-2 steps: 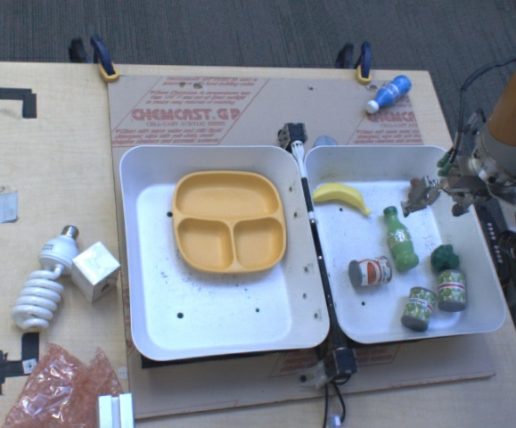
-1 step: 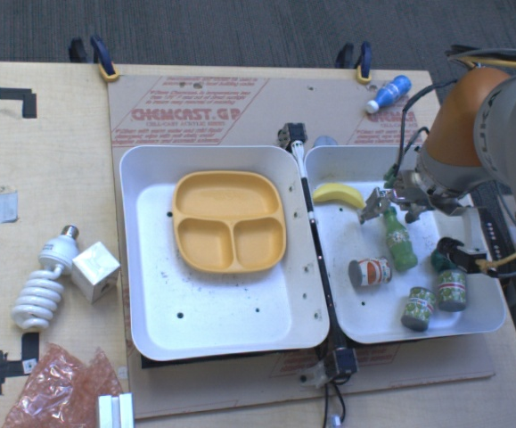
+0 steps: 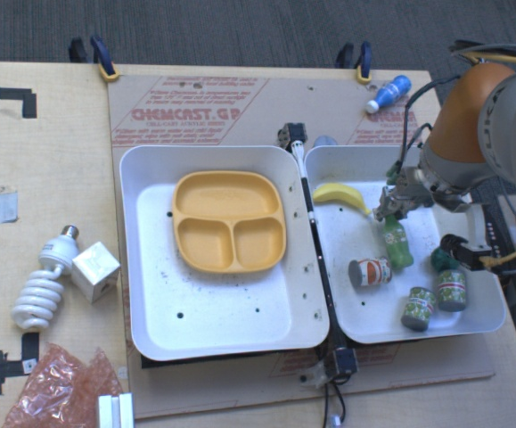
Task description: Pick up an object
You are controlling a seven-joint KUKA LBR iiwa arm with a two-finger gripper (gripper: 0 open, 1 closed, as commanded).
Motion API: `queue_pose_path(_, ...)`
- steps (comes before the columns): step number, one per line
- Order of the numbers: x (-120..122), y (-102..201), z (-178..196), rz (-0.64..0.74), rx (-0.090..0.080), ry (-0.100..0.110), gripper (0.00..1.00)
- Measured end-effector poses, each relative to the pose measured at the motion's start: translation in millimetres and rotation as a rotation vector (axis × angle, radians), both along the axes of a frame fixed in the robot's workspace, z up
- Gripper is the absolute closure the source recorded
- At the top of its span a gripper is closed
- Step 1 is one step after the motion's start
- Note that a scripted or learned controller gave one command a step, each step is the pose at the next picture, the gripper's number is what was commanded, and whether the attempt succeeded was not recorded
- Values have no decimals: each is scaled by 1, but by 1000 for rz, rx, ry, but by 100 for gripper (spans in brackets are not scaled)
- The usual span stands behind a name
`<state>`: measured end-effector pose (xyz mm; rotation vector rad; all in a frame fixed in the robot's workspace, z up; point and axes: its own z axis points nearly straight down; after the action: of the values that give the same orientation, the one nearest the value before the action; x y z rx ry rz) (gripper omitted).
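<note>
— Where does the gripper [image 3: 389,205] hang?

— Low in the right bin [image 3: 342,319], at its far side, just above the top end of the green bottle [image 3: 397,243]. Hard to tell whether spread or pressed together; too small and dark here to say.

— And the bottle from the gripper?

— Directly below and a little toward the near rim. Top end touching or almost touching the gripper, cannot say which. Nothing seen pinched.

— Long axis?

— Runs away from the gripper toward the near rim, only slightly slanted. Probably needs a grasp across the narrow width, not along the length.

— Only one arm, so no choice there. Other things close by?

— Banana [image 3: 342,196] just beside the gripper, to the side of the left bin. Can [image 3: 370,272] lying on its side, beyond the bottle and a little to the same side. Two small green jars [image 3: 418,308], [image 3: 451,288] farther off, near the front corner. A dark green thing [image 3: 442,259] on the opposite side of the bottle, shape unclear.

— Look of the bottle?

— Light green, slim, probably plastic, lying flat on the white floor. Smooth and round, so likely to roll or slip if pinched off centre.

— Task state?

— Seems the approach only; bottle not lifted yet.
</note>
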<state>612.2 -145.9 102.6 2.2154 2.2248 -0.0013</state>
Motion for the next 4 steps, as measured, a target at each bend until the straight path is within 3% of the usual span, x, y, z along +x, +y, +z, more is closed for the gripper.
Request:
queue_pose_path(1,0,0,0,0,0,0,0)
queue_pose_path(2,0,0,10,2,-1,-1,100)
queue_pose_path(3,0,0,10,2,-1,-1,0)
queue_pose_path(4,-104,-54,-10,-5,2,0,0)
